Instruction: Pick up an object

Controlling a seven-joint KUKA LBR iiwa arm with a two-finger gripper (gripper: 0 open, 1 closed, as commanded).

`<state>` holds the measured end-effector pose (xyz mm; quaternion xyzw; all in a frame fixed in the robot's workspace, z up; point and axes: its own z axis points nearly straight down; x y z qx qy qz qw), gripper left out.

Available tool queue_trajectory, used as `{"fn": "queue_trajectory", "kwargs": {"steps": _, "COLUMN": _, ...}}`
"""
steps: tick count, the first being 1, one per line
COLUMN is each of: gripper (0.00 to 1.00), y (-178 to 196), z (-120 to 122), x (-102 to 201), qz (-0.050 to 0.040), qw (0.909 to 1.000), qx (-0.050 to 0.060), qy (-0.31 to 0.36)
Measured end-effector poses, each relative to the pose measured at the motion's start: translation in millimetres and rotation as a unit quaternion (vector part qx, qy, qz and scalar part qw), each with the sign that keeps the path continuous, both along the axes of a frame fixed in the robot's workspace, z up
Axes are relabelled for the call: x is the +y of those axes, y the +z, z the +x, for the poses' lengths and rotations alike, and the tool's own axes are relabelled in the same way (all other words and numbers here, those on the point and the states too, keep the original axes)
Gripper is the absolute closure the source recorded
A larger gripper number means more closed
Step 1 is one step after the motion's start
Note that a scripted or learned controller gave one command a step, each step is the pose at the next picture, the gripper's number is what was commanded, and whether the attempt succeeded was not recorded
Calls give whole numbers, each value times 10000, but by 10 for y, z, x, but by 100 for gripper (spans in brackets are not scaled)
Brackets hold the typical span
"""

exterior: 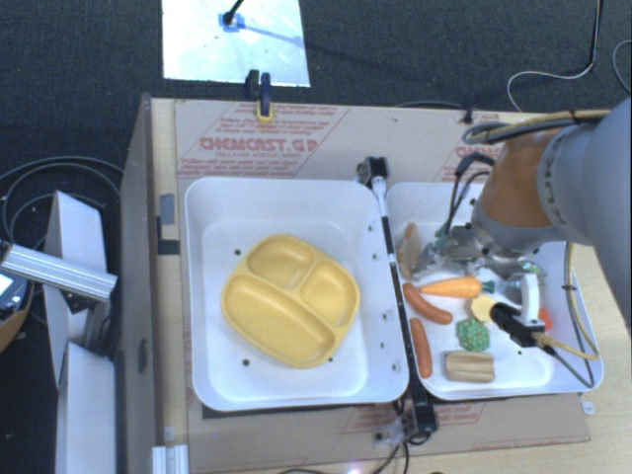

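My gripper (439, 253) hangs low over the upper left part of the right bin (568, 378), with the arm coming in from the right. Just below it lies an orange toy carrot (451, 287). A pale beige piece (408, 245) lies at its left, near the bin's wall. Further down are a reddish sausage (427, 304), a second sausage (422, 348), a green broccoli (473, 336), a yellow piece (483, 308) and a tan bread-like block (468, 366). Nothing can be seen in the gripper's grasp.
The left bin (212, 363) holds a yellow compartment plate (289, 299). A small red piece (546, 319) lies near the right bin's right side. Both bins rest on a cardboard sheet (286, 141), with cables and white boxes off to the left.
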<state>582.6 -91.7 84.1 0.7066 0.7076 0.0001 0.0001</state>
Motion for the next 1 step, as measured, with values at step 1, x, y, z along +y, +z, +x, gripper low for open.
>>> {"fn": "queue_trajectory", "kwargs": {"steps": 1, "gripper": 0, "y": 333, "z": -803, "x": -806, "qz": -6, "qw": 10000, "qx": -3, "qy": -10}}
